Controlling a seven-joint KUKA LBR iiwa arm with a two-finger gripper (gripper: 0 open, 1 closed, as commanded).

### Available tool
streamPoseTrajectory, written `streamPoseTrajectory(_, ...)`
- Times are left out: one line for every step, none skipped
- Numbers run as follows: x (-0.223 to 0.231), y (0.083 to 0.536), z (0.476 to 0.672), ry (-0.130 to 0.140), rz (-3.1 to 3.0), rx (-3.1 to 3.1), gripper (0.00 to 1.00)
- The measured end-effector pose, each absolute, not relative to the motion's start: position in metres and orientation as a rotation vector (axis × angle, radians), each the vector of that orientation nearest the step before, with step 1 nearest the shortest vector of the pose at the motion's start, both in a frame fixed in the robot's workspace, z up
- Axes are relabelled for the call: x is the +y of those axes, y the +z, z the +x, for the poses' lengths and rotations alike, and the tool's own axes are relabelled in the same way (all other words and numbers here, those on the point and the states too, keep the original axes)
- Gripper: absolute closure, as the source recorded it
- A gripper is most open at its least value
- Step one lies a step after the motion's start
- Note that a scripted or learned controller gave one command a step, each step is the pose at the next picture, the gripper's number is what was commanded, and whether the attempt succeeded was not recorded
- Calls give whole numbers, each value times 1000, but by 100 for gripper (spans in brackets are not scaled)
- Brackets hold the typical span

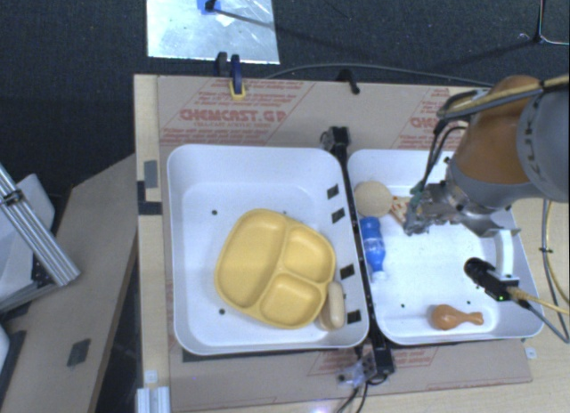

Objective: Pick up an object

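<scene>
Pincer is seen low over the far left part of the right bin, at the end of the grey arm that is brought in from the right; whether it is open or closed cannot be told from this slanted view, and nothing can be made out as gripped by it. A small tan thing is seen just beside the pincer on its left; whether the two touch cannot be told. A beige ball is found a little further left, near the bin's left wall and close to the small tan thing. A blue bottle is laid along that same wall, nearer the camera than the ball and just beside it; its length is set roughly parallel to the wall. An orange-brown drumstick-shaped piece is laid flat near the bin's near edge, well apart from the pincer.

In the left bin a yellow divided plate is set at a slant toward the near right corner; three compartments are shown on it. A pale oblong piece is placed against the plate's near right rim, between the plate and the bin's right wall. Both bins are borne side by side on a printed board on the bench.
</scene>
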State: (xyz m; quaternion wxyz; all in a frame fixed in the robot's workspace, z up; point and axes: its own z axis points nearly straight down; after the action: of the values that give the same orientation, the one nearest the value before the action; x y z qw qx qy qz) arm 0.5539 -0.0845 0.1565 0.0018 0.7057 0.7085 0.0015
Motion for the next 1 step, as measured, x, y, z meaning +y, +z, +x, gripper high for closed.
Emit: streamPoseTrajectory(-88,202,561,5,2214,2222,100)
